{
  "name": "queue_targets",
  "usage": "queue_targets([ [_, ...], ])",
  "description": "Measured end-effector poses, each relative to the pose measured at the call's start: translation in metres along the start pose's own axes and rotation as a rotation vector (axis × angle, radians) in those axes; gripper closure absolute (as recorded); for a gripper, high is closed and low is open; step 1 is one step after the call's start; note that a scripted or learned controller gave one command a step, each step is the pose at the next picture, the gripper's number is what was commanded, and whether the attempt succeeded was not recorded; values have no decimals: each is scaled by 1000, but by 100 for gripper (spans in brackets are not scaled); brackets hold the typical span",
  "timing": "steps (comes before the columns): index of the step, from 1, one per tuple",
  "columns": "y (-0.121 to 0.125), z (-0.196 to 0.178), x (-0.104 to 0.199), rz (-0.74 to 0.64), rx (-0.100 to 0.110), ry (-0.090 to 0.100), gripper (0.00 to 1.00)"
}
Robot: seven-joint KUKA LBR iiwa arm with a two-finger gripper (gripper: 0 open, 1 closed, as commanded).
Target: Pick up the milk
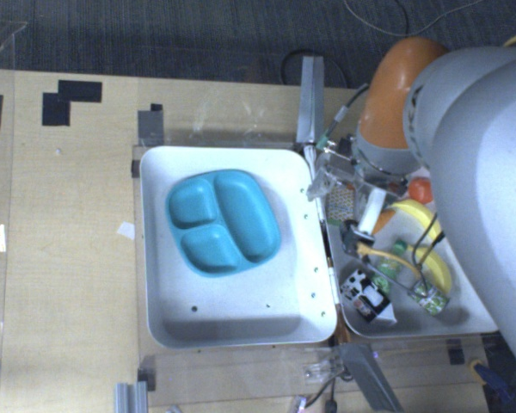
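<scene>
The milk (366, 293) is a small white carton with black patches, lying in the near left corner of the right bin (404, 328). My gripper (337, 192) hangs over the far left part of that bin, close to the wall shared with the left bin and well behind the milk. The wrist and the big grey arm hide much of the right bin. Nothing shows as held.
A yellow banana (423, 231), a green-labelled item (402, 263) and an orange-red object (420, 190) lie in the right bin by the wrist. The left bin (241, 321) holds a blue divided plate (224, 221). Metal posts stand between the bins.
</scene>
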State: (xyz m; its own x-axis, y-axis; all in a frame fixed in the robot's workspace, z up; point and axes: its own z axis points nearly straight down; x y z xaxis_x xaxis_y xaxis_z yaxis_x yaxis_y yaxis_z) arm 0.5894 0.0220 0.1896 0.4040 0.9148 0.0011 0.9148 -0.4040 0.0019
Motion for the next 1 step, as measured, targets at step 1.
queue_targets([
  [1, -36, 52, -135, 247, 1, -1, 0],
])
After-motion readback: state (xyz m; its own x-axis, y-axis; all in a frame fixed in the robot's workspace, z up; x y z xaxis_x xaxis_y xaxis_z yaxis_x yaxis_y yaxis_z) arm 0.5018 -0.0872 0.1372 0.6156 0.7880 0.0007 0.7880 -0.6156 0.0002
